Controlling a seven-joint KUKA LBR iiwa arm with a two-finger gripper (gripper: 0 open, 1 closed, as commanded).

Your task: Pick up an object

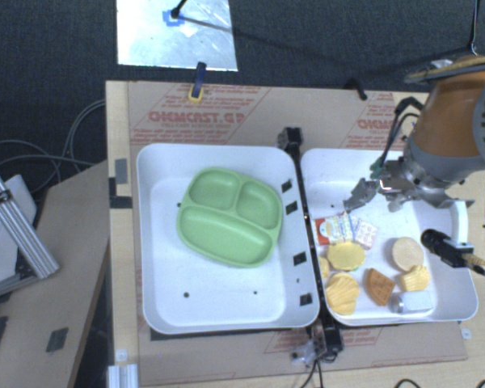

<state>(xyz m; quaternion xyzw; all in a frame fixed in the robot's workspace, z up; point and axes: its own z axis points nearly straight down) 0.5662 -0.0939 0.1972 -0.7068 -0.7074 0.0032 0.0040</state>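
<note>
The left bin [158, 241] holds one thing, a green divided plate [230, 217], lying flat near the bin's middle. The right bin [331, 176] carries the small items, all crowded into its 6 o'clock half, while its 12 o'clock half lies bare. The arm [461, 128] comes in from 3 o'clock over this right bin, so anything there is a far shorter reach than the plate.

The gripper [357, 196] hangs over the bare floor of the right bin, just short of the cluster. At this slant I cannot tell whether it is spread or closed. Nothing is seen held in it, and it touches none of the pieces.

The likeliest target, to my eye, is the red-and-white snack packet [347, 231]. It lies near the gripper at between 6 and 7 o'clock from it, flat, with its long axis running roughly 9 to 3. A short drop toward 6 o'clock would put the gripper on it.

Past the packet, still toward 6 o'clock, sits a yellow disc [347, 256], touching the packet's edge. A pale round slice [406, 253] and a brown bread piece [379, 285] lie at about 4 and 5 o'clock from the gripper.
</note>
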